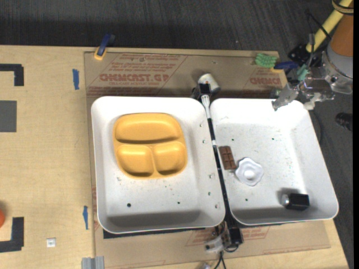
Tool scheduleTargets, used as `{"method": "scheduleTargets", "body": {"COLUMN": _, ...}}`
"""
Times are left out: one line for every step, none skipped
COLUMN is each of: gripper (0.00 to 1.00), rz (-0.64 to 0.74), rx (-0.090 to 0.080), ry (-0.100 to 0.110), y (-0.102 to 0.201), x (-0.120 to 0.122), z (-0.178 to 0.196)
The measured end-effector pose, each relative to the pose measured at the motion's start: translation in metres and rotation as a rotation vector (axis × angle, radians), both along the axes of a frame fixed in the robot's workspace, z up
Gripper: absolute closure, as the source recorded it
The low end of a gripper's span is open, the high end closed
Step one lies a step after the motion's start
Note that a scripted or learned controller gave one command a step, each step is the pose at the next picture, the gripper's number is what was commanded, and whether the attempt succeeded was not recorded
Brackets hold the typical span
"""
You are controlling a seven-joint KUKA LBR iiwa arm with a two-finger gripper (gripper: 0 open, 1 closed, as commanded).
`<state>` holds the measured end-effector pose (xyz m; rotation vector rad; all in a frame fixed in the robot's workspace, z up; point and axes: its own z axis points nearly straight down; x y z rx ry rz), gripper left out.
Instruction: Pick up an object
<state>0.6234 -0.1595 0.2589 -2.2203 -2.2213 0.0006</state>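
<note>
The right bin [314, 150] holds three things. A small brown ridged bar [226, 157] lies against its left wall. Beside the bar sits a clear crumpled plastic piece [248, 171]. A black block [295, 200] rests in the near right corner. The left bin [104, 167] holds a yellow divided tray [150, 144]. My gripper [291, 96] hovers over the far right corner of the right bin, well away from all three things, and I see nothing in it.
A black divider strip [215, 150] runs between the bins. A green clamp [265, 60] and a blue clamp [103, 46] grip the cardboard sheet behind the bins. Cables [305, 49] hang near the arm at the upper right.
</note>
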Motion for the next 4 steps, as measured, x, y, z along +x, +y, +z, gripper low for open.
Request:
{"method": "scheduleTargets", "body": {"gripper": 0.00, "rz": 0.206, "rx": 0.000, "ry": -0.002, "y": -0.002, "x": -0.054, "z": -0.123}}
{"method": "scheduleTargets", "body": {"gripper": 0.00, "rz": 0.082, "rx": 0.000, "ry": -0.003, "y": 0.059, "x": -0.099, "z": -0.173}}
{"method": "scheduleTargets", "body": {"gripper": 0.00, "rz": -0.292, "rx": 0.002, "ry": -0.003, "y": 0.057, "x": -0.143, "z": -0.173}}
{"method": "scheduleTargets", "body": {"gripper": 0.00, "rz": -0.118, "rx": -0.001, "ry": -0.005, "y": 0.062, "x": -0.098, "z": -0.173}}
